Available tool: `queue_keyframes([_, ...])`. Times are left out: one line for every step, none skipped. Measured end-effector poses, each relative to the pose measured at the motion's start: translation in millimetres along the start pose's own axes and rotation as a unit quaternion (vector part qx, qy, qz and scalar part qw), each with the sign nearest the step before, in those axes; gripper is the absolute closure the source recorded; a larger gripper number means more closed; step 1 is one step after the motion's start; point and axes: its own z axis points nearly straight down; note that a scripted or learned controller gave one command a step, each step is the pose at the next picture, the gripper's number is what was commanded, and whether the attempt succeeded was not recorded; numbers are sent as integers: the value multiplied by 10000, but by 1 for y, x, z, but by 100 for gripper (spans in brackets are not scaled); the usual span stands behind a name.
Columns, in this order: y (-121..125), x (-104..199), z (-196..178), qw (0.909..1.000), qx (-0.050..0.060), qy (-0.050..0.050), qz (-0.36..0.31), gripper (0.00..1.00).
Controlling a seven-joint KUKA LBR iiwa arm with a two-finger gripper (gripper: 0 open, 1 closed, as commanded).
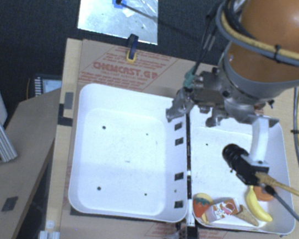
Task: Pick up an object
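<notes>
My gripper (195, 115) hangs under the grey wrist, over the divider between the two bins near their far side. It is open, and I see nothing between its two grey fingers (176, 108). The objects lie along the near edge of the right bin (211, 153): a yellow banana (258, 206), a round orange-red fruit (201, 204), a red and white packet (222, 209) and a brown cone-shaped piece (247, 215). A small orange object (264, 191) is partly hidden behind a black cylinder on the arm. All of them lie well in front of the gripper.
The left bin (124, 157) shows a bare white floor. A black cylinder on a white bracket (242, 160) sticks out below the wrist over the right bin, with a yellow cable (289, 190) running right. A cardboard sheet (126, 67) lies under the bins.
</notes>
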Motion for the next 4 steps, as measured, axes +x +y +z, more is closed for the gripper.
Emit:
queue_keyframes([-3,-40,131,9999,103,-32,10,0])
queue_keyframes([64,-33,212,10000,62,-19,-12,0])
queue_keyframes([23,6,303,9999,104,-14,-42,0])
queue_keyframes([105,31,299,10000,14,-4,-36,0])
